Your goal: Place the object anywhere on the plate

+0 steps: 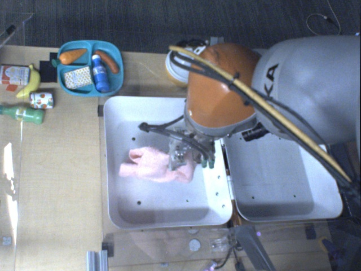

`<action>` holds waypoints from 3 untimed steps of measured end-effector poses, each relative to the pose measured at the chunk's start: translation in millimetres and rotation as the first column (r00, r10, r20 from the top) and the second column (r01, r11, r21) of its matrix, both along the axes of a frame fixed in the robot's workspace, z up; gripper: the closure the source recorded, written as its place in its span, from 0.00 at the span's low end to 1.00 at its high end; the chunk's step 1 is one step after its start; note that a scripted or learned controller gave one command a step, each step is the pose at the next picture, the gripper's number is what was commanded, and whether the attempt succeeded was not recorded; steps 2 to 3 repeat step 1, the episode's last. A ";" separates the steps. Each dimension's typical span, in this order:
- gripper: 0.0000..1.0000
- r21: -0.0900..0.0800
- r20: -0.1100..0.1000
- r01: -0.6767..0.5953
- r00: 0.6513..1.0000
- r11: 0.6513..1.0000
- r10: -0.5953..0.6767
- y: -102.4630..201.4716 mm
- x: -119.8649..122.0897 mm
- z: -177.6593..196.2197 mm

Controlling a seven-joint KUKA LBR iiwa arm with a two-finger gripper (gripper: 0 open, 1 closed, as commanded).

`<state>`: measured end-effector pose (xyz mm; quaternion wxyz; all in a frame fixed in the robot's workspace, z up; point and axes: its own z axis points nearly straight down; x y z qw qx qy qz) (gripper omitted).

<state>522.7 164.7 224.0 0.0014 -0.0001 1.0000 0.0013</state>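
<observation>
My arm comes in from the right, orange band (219, 92) big in the middle of the view, and my pincer (183, 156) hangs over the left bin (121, 208), down at its right half. It sits right at the right end of the pink soft thing (153, 165), which lies flat on the left bin's floor, roughly centre, stretched left to right. The pincer overlaps that end of it; contact is likely, but the wrist hides the tips, so I cannot tell if the pincer is apart, together or clamped on the pink thing. Can't say it's held.

Right bin (282, 196) sits just beside the left one, rims near touching, most of its top covered by my grey arm (313, 78).

Up left on the table (53, 179): a blue divided tray (114, 54) with an orange carrot-like piece (73, 56), a blue bottle (100, 73), another orange piece and a pale patterned item in its compartments. Left of the tray: a yellow banana (31, 82), a small box (14, 75), a small can (41, 100) and a green bottle (22, 114) lying on its side. A white round rim (172, 69), maybe a plate or bowl, peeks out behind my wrist above the left bin; too hidden to tell which.
</observation>
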 end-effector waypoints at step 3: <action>0.00 0.000 0.001 0.000 1.000 1.000 0.000 -0.1 0.2 0.4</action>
